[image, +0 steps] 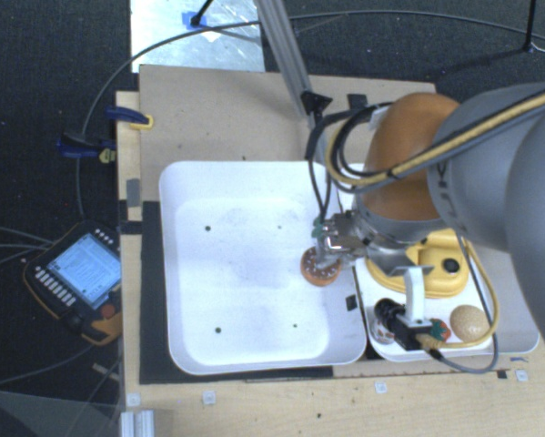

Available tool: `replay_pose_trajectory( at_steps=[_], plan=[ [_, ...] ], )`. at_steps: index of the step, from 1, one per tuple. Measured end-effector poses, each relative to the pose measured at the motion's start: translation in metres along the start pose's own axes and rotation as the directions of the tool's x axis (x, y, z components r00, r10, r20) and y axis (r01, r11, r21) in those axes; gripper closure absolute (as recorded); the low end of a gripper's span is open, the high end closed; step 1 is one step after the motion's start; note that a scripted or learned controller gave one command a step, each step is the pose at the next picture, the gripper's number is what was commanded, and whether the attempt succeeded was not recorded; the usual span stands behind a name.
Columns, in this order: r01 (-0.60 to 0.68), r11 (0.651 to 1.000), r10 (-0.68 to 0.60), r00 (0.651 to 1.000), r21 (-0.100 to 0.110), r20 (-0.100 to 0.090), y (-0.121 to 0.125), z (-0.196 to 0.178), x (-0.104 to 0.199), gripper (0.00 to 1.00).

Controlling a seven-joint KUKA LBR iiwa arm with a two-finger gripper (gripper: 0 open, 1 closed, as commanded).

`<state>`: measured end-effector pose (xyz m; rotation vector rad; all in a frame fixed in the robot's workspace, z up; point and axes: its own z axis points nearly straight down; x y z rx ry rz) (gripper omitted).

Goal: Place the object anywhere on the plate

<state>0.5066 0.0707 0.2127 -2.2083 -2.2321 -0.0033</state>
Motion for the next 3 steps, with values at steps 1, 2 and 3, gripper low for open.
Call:
replay_pose_trajectory(
  at_steps=[1,2,3],
  plan=[
    [0.001,1.000,-0.001,1.000,0.001,0.000,-0.0126,-0.0024,0.0593,1.00],
    [-0.004,1.000,0.004,1.000,0.000,0.001,-0.0160,-0.0053,0.0647,1.00],
    [-0.004,1.000,0.004,1.000,0.000,0.002,-0.0159,-0.0053,0.0645,0.00]
  ],
)
